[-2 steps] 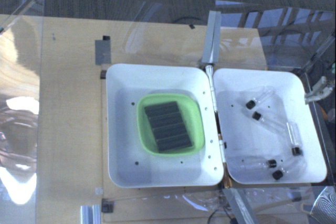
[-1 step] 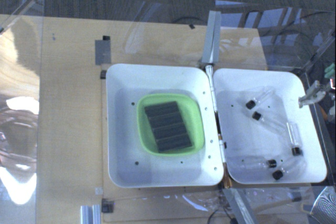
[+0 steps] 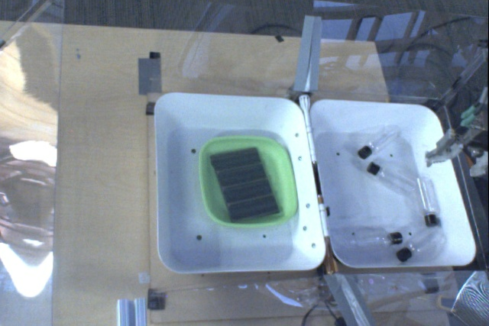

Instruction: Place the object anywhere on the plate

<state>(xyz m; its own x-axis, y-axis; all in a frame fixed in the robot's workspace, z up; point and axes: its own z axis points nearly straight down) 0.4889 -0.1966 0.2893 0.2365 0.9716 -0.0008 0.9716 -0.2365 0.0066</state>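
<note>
In the camera view, two white bins sit side by side in the middle of the frame. The left bin holds a light green plate, square with rounded corners, and a dark ribbed rectangular object lies tilted across the plate's middle, well inside its rim. Judged from this, the object already rests on the plate, so the placing looks done, unless one of the other pieces is the one meant. The right bin holds several clear tubes with black caps, scattered from its upper left to its lower right corner. At the right edge of the frame, about mid-height, the gripper hangs over the right bin's far rim; it is small and partly cut off there, and whether it is open or closed cannot be told, nor is anything seen held in it. The risks from here are mostly of disturbance: if the arm reaches back over the left bin it could nudge the dark object toward the plate's rim or shove the plate itself. The clear tubes are round and likely to roll or slip if the gripper comes down on them, and, being transparent, they may be misjudged in position.
</note>
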